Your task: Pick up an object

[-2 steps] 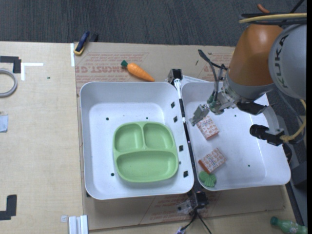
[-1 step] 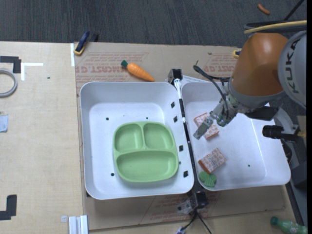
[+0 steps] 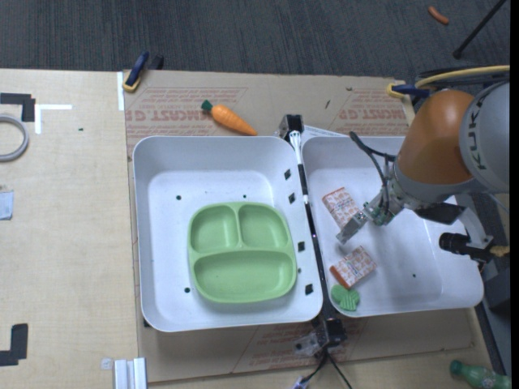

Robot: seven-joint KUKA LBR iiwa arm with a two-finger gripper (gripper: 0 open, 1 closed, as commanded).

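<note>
The right bin [image 3: 422, 294] holds two red-and-white snack packets: one [image 3: 340, 204] near its left wall and another [image 3: 353, 267] lower down. A small green ridged piece [image 3: 347, 300] lies at that bin's front left corner. My gripper [image 3: 352, 227] hangs low in the right bin, between the two packets and just right of the upper one's lower edge. I see nothing lifted by it. The arm's orange band [image 3: 434, 140] sits above the bin's right half.
The left bin [image 3: 162, 217] holds a green divided plate [image 3: 242, 252]. A toy carrot [image 3: 229, 117] lies on the cardboard behind the bins. A blue clip [image 3: 136, 70] sits at the cardboard's back left corner. Black clamps [image 3: 292, 125] join the bins.
</note>
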